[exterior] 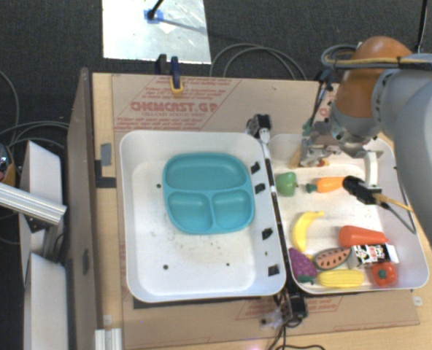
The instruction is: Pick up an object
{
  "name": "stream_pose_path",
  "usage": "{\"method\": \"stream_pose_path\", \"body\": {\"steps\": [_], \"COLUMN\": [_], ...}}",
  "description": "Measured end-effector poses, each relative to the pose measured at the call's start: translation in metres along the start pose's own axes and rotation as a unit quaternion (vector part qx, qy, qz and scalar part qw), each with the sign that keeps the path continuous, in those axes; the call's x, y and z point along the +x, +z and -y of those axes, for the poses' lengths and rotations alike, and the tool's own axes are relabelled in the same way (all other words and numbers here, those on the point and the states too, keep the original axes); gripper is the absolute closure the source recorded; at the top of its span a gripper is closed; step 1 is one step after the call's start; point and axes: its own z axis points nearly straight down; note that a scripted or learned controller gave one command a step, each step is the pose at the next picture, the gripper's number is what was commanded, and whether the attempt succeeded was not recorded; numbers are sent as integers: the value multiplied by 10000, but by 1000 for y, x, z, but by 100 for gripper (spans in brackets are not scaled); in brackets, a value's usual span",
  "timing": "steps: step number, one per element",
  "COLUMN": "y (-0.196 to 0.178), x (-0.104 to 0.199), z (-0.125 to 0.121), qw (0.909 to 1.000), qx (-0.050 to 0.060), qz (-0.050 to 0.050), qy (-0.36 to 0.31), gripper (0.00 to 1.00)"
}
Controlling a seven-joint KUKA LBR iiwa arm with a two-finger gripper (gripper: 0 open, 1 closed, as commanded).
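gripper (319, 152) above right bin (413, 250), beside carrot (328, 184)

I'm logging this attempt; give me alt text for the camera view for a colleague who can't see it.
The grey arm's gripper hangs over the far end of the right bin, which holds toy food: a banana, carrot, corn and tomato. The left bin holds a teal divided tray.

Grey arm (413, 115) reaching in from right, orange band up top, end effector (319, 154) pointed down, low.
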Motion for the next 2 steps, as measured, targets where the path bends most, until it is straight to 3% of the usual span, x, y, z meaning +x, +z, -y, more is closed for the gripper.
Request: {"method": "stream_pose_path", "body": {"steps": [1,2], "y": [-90,-84], "x": [-21,-19], "z": [57,56], "qw": [10000,10000], "qx": [-27,-1], "qz": [1,-8], "qy": [41,26], "gripper": [100,0]}}
